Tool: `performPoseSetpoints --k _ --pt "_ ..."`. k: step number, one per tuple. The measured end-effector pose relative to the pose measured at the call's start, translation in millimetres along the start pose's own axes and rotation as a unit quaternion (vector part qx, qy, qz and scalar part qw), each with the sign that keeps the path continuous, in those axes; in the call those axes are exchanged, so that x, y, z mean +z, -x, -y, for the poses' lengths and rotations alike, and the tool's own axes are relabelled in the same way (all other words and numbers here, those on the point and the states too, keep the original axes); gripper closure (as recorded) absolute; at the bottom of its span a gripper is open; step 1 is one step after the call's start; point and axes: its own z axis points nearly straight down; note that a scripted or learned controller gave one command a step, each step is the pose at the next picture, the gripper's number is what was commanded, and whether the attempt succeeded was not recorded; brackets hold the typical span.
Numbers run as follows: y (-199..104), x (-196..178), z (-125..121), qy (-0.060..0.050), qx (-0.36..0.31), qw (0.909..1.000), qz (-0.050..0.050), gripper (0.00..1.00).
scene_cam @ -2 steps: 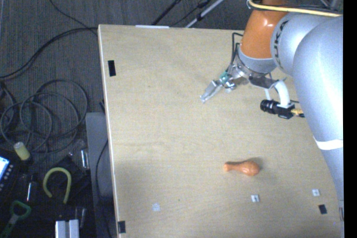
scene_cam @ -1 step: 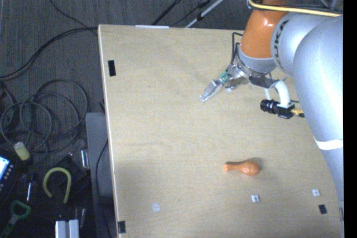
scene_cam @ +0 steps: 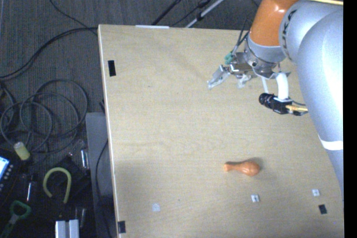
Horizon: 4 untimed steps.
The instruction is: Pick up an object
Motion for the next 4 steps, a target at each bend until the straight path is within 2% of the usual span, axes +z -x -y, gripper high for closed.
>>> performPoseSetpoints --k 1,2,3,4 --pt "82.6 -11.6 9.6 0.000 0.002 1.0000 0.000 0.00" --pt "93.6 23.4 8.3 0.000 -0.131 0.9914 0.000 0.00" --pt "102.3 61.1 8.6 0.001 -0.271 0.9626 0.000 0.00" --pt "101.4 51.0 7.5 0.002 -0.271 0.9625 0.001 1.00"
